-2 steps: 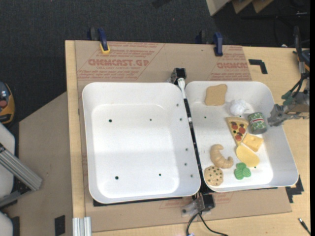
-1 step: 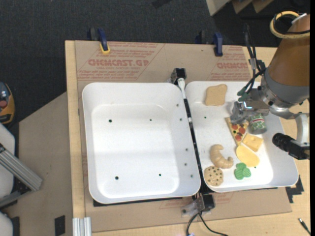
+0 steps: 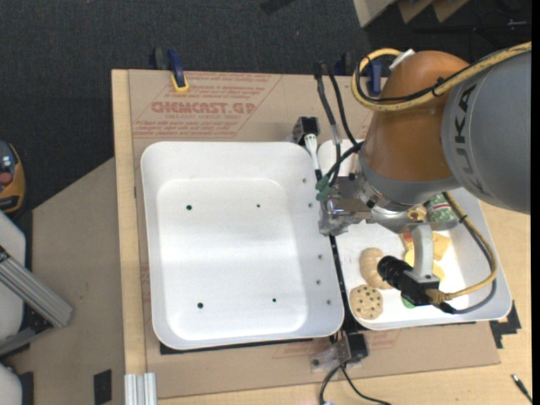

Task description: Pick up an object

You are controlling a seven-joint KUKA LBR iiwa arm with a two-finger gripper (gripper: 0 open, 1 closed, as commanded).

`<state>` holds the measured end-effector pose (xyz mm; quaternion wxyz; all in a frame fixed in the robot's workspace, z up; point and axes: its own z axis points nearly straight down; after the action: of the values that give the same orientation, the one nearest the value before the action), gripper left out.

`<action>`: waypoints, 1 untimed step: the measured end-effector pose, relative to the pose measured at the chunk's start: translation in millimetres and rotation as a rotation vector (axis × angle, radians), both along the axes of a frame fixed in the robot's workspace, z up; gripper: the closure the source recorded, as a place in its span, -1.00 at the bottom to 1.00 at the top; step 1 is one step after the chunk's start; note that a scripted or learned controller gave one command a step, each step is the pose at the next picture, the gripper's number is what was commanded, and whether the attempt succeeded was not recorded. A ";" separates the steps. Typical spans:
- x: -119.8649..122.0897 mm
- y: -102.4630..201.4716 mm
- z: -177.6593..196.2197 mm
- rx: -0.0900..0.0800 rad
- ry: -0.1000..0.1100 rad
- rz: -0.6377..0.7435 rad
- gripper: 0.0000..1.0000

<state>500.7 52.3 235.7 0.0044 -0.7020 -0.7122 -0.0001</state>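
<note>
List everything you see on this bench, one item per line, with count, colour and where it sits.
left bin: one, white, on the board's left half
right bin: one, white, beside the left bin, partly under the arm
cookie: one, tan with dark specks, near left corner of the right bin
rounded lump: one, pale tan, right bin, just behind the cookie
packet: one, green and red, right bin, mostly hidden by the arm
board: one, brown with red lettering, under both bins
clamp: one, blue and yellow, board's far edge
arm: one, grey with an orange band, over the right bin
</note>
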 end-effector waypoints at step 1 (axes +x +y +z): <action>13.9 27.9 176.4 -0.001 -0.028 -0.009 1.00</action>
<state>514.6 80.2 412.2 -0.0058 -0.7050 -0.7092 -0.0094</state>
